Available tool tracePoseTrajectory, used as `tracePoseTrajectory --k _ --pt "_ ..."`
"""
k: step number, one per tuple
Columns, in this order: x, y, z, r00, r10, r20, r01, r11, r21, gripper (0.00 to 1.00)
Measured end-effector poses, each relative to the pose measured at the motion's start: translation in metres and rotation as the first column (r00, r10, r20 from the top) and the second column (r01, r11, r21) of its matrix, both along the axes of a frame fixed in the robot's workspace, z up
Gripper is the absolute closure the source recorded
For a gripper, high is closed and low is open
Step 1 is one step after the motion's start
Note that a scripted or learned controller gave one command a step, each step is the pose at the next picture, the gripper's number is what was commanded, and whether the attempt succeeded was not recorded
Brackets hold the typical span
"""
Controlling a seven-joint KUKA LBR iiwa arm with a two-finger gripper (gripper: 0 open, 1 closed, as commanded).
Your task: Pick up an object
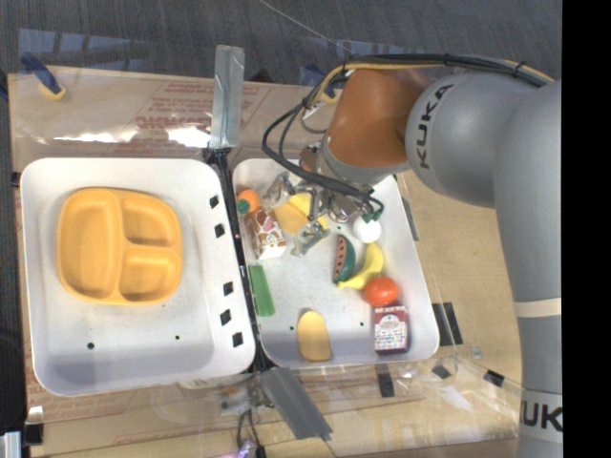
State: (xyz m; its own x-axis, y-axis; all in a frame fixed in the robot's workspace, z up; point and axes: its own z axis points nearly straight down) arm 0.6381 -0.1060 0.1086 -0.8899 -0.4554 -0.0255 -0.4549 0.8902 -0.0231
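Observation:
My gripper [298, 215] is low in the right bin [420, 294], near its far left part, under the orange wrist band. It is open, one finger on each side of a yellow wedge-shaped block [294, 208] that lies on the bin floor. A small brown-and-white carton [267, 234] sits just left of the block, and an orange ball [248, 200] is by the bin's left wall. A white egg [368, 229] lies to the gripper's right.
Also in the right bin: a watermelon slice [342, 256], banana [368, 265], tomato [382, 291], red box [389, 330], tan oval piece [313, 336] and green stick [261, 290]. The left bin [57, 361] holds a yellow divided plate [119, 246].

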Motion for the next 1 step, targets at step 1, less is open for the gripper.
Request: tracePoseTrajectory --k 1 --pt "-0.0036 0.0036 0.0001 0.997 -0.071 0.0 0.071 0.997 0.002 0.0"
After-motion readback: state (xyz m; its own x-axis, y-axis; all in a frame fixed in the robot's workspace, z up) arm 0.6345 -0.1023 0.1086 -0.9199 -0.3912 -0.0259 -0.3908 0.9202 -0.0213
